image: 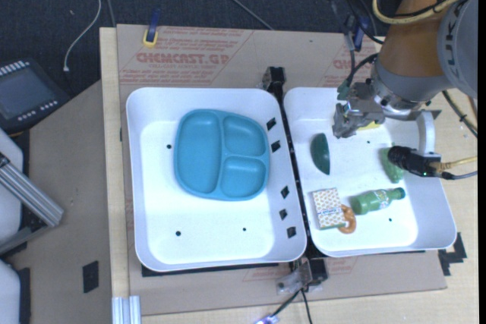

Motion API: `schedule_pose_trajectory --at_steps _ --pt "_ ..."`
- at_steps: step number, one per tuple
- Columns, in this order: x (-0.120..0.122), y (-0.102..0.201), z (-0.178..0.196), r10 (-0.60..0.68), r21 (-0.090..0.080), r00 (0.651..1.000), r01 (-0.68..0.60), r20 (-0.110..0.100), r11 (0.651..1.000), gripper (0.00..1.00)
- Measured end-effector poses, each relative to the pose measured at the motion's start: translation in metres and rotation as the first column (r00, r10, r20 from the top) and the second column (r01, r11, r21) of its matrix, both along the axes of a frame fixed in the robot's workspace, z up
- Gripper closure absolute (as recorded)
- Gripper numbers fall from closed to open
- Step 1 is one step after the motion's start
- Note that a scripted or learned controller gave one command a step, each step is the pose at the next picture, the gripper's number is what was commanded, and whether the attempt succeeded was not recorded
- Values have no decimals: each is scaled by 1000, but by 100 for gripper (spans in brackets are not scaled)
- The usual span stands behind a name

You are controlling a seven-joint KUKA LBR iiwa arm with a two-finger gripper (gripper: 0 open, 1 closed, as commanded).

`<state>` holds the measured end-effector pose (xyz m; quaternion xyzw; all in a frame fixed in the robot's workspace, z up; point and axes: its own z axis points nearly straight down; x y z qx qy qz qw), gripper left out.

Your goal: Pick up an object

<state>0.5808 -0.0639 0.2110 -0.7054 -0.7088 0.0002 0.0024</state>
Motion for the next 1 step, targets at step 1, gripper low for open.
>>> schedule_pose_trajectory --at_steps 1 --pt "-17 56 -5 0 0 1000 0 0 1000 100"
